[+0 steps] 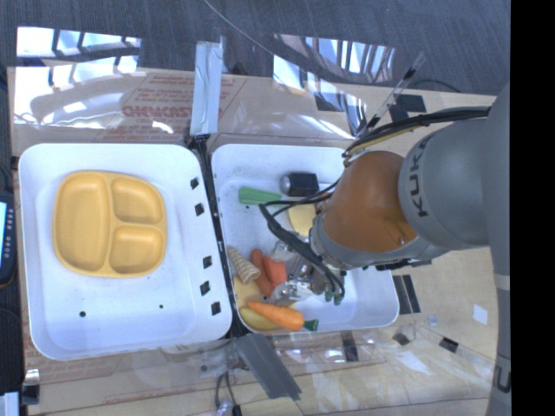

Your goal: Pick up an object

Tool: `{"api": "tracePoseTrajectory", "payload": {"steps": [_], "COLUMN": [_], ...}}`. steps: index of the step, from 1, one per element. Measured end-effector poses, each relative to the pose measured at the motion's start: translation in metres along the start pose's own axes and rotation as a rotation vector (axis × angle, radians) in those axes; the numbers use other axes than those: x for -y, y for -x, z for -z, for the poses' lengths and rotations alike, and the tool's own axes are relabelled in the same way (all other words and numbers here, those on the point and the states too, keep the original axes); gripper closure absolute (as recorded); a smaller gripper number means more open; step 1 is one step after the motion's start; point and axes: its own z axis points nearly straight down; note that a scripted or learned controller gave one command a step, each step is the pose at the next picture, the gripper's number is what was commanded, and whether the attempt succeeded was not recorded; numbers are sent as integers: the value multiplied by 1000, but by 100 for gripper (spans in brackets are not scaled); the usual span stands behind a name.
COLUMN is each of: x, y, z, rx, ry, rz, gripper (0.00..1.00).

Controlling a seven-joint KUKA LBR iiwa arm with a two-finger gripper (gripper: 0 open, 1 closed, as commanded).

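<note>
The gripper (pixel 299 286) sits low in the right bin (pixel 260 159), right among a huddle of toy food near that bin's front edge, and whether it is spread or pressed together cannot be told from this slanted look, since the orange-banded wrist covers most of it. Just in front of the gripper lies a long orange carrot (pixel 277 315), resting on something yellow (pixel 247 317) at the bin's front edge. Beside the gripper, toward the left bin, stand two shorter orange-red pieces (pixel 270 269) and a ridged tan piece (pixel 243 267) close to the bin's dividing wall. Toward the back of the right bin lies a green stick-shaped object (pixel 258 197), and just past it a small dark block (pixel 302 182). Across the divider, the left bin (pixel 130 328) carries a yellow sectioned plate (pixel 110 224), well apart from the gripper.
</note>
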Motion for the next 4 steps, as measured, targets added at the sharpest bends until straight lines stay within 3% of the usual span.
{"api": "tracePoseTrajectory", "payload": {"steps": [1, 2, 3, 4], "x": [-24, -25, -9, -9], "y": [74, 74, 53, 53], "z": [-7, -1, 25, 25], "rx": [-22, -26, -24, -25], "ry": [0, -1, 5, 5], "rz": [80, 87, 469, 469], "gripper": [0, 100, 100, 0]}}
